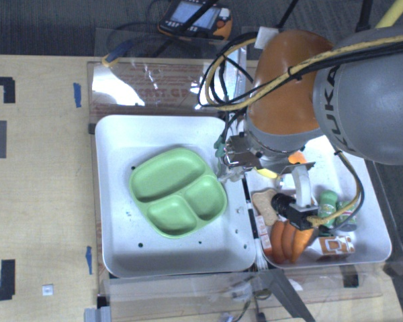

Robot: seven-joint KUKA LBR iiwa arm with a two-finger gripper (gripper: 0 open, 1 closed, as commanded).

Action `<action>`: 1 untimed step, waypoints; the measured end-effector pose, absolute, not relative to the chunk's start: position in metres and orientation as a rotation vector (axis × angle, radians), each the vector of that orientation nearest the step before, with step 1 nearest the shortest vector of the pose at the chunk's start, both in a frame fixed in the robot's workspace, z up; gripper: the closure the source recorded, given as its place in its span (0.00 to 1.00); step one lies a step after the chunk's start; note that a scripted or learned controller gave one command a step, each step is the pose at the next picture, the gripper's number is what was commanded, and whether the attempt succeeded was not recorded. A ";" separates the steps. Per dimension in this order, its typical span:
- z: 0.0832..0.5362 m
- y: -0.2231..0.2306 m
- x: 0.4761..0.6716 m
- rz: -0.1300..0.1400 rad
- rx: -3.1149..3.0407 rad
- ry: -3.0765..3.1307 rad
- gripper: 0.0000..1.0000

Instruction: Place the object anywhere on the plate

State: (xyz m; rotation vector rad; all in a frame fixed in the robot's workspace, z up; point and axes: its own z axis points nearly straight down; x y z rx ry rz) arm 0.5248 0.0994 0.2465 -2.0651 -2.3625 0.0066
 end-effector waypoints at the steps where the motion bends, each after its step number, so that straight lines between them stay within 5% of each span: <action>1: 0.246 0.099 0.525 0.006 -2.066 -2.363 0.00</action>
